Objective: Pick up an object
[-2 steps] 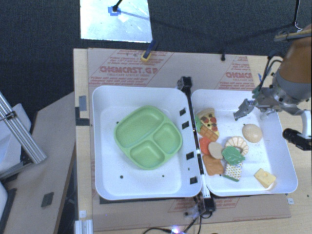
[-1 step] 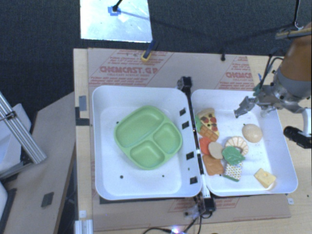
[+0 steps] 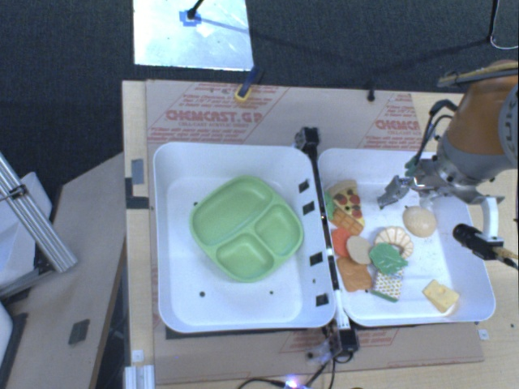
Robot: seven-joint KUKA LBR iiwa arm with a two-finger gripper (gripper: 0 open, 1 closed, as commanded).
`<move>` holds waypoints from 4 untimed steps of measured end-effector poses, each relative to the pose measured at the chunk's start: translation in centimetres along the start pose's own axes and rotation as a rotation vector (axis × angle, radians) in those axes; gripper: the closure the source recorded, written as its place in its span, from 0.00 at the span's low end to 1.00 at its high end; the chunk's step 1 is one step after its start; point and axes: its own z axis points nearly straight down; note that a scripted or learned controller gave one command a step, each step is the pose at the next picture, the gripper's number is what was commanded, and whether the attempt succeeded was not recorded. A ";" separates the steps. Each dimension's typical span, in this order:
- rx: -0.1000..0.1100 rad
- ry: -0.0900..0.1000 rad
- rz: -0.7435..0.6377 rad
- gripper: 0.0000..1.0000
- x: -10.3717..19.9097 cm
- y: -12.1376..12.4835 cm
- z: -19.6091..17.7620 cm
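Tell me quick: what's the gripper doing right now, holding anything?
Gripper: above the right bin, near the beige egg-shaped piece; nothing seen between its fingers; open or shut cannot be told.

Robotics lab: bench w/ two white bins [image 3: 243, 156], toy food [image 3: 347, 201], robot arm [image 3: 478, 128].

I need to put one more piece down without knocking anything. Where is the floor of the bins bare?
Left bin: bare floor rings the green tray, widest along its near wall. Right bin: crowded against the divider, where the toy food piles; barer between that pile and the yellow block.
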 end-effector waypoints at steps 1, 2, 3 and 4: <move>0.001 0.001 -0.003 0.00 0.4 0.9 5.5; -0.002 -0.001 -0.002 0.00 0.5 0.9 7.4; -0.007 -0.001 -0.002 1.00 0.5 1.1 6.2; -0.010 -0.002 -0.003 1.00 0.6 1.5 -0.2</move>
